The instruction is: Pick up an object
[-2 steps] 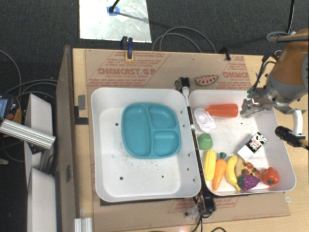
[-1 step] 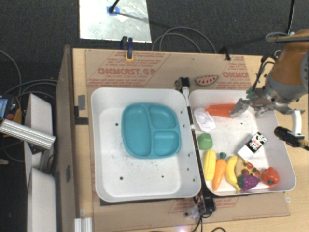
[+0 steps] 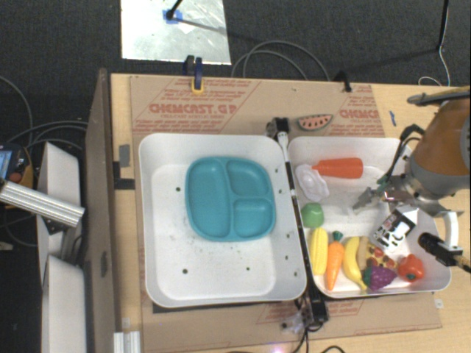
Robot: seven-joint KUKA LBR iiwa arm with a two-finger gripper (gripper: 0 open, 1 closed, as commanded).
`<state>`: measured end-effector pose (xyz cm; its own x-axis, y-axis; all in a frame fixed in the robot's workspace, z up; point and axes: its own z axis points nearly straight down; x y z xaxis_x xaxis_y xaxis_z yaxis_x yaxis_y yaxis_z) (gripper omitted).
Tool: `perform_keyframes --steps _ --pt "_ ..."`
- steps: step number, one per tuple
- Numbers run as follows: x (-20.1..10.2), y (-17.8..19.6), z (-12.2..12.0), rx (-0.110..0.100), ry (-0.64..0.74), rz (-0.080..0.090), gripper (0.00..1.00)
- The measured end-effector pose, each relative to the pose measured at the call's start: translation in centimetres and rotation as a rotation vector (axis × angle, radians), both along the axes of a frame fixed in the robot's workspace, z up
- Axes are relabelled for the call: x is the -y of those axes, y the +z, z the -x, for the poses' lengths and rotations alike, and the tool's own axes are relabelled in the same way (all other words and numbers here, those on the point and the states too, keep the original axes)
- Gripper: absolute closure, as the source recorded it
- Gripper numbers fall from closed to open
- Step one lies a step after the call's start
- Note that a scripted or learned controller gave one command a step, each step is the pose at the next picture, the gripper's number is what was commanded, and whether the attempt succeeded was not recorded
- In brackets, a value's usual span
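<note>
The arm (image 3: 441,149) is reaching in from the right over the right bin (image 3: 346,147), with its orange band showing above the wrist. The claw (image 3: 377,195) is hanging low over the middle of that bin, and I cannot tell whether it is released or clenched; nothing is visibly sitting in it.

Up and to the left of the claw, an orange toy (image 3: 340,168) is lying across the bin's far end, with a clear white piece (image 3: 312,182) just beside it on the left. Left of the claw, a green ball (image 3: 313,215) is resting near the divider. Below and left, a corn cob (image 3: 319,250), a carrot (image 3: 334,263) and a banana (image 3: 353,259) are lying side by side. Right below the claw, a black-and-white block (image 3: 391,230) is sitting close to it, and lower still grapes (image 3: 380,276) and a red pepper (image 3: 411,268) are crowding the near corner.

Well to the left of the claw, a blue tray (image 3: 229,198) is lying in the left bin (image 3: 169,271). Beyond the bins, a watermelon slice (image 3: 315,122) is lying on the cardboard (image 3: 221,105).
</note>
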<state>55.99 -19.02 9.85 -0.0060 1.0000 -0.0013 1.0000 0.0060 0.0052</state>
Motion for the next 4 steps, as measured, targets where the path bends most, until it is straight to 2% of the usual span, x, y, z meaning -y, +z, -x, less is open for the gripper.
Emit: perform_keyframes --steps 1,2,3,4 --pt "-4.0 2.4 -7.7 0.006 0.005 -0.001 0.00" --pt "-2.9 -0.6 -5.4 -0.005 -0.005 -0.001 0.00" --pt "-3.9 -2.1 -9.9 -0.058 0.007 -0.004 0.00" --pt "-6.1 -2.0 -9.9 -0.051 0.001 0.002 0.00"
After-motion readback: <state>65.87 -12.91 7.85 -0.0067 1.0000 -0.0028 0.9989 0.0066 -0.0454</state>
